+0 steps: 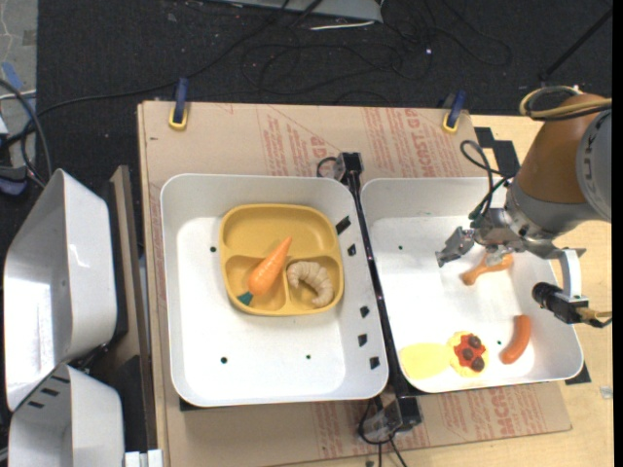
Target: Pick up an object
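I see my pincer [474,251] at mid-right of the frame, in the right bin [419,290], fingers spread over a small orange piece [484,269]; nothing is gripped. A sausage [516,340] lies lower right.

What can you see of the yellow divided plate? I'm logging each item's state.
The yellow divided plate looks like matte plastic, a rounded square with three compartments. It lies flat in the left white bin, toward its upper middle. A toy carrot lies tilted across the divider, and a pale curled shrimp-like piece sits in the lower right compartment.
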`<state>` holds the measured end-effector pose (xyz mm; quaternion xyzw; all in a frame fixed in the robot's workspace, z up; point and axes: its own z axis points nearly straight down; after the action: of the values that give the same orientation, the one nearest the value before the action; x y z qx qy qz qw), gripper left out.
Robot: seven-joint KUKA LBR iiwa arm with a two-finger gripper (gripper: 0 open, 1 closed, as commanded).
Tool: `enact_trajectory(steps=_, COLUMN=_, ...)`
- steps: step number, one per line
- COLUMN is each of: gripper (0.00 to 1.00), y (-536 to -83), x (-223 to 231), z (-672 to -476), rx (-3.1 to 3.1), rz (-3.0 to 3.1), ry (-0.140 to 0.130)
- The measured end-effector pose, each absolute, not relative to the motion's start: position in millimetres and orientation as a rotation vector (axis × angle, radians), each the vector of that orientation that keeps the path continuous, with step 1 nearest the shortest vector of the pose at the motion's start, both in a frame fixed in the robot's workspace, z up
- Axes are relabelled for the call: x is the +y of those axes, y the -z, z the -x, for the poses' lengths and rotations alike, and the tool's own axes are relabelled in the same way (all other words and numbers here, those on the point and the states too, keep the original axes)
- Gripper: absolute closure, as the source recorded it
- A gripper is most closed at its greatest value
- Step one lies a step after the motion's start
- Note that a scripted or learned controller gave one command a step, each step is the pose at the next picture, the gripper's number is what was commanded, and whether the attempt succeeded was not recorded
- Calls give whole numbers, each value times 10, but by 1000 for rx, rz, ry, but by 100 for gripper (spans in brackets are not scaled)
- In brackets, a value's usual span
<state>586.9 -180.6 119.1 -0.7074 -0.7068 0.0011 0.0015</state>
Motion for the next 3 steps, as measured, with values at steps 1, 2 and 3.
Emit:
enact_trajectory(steps=1, gripper=100, y=-1322, x=-1807, z=-5882, rx=-2222, rz=2223, ry=1)
enact_trajectory(steps=2, gripper=100, y=-1882, x=-1847, z=-5800, rx=-2222, rz=2227, ry=3)
enact_trajectory(steps=3, gripper=100, y=-2313, x=-1829, z=-5794, rx=-2228, rz=2222, ry=4)
